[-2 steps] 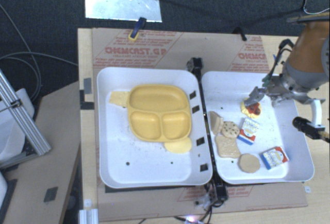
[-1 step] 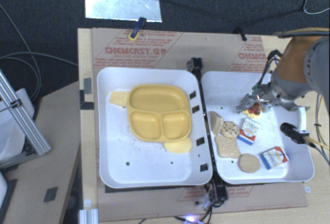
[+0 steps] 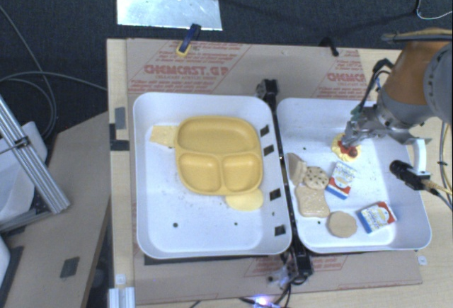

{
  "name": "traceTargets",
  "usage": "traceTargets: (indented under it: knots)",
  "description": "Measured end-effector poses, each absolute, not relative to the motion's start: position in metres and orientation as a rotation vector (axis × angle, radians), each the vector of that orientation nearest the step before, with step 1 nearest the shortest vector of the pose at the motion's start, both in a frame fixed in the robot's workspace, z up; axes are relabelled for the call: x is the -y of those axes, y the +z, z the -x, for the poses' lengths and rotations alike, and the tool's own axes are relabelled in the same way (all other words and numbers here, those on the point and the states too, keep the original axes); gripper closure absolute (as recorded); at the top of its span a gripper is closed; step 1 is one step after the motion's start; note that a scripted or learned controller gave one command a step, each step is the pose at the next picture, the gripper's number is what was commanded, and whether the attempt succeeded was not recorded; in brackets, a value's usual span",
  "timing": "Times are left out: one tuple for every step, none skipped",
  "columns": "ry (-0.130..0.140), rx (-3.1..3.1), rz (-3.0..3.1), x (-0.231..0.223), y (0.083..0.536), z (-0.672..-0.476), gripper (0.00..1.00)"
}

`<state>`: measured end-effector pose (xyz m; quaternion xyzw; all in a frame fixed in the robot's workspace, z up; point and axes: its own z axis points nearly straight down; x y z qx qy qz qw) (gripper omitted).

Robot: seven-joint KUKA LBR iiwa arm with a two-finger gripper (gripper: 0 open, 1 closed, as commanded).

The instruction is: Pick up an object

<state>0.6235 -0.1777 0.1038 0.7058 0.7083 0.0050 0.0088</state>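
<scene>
My gripper (image 3: 352, 138) is down in the right bin (image 3: 311, 115), its tip right over a small red and yellow toy food piece (image 3: 346, 151). The tip hides its fingers. Below it in the same bin lie a small red, white and blue carton (image 3: 342, 181), a second carton (image 3: 376, 217), tan crackers (image 3: 310, 190) and a round cookie (image 3: 342, 224).
The left bin (image 3: 152, 229) holds a yellow divided plate (image 3: 218, 154), a pale slice (image 3: 163, 135) at its upper left and a yellow round piece (image 3: 245, 200) under its lower edge. The grey arm (image 3: 417, 87) with its orange band enters from the right.
</scene>
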Motion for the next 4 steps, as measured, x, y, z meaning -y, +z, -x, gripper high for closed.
traceTargets:
  knots:
    - [0.010, -2.216, -2.209, 0.178, 0.101, -0.622, 0.00]
    - [0.013, -2.214, -2.206, 0.178, 0.112, -0.623, 1.00]
    - [0.013, -2.215, -2.207, 0.178, 0.112, -0.623, 0.00]
    - [0.006, -2.218, -2.220, 0.207, 0.086, -0.618, 0.00]
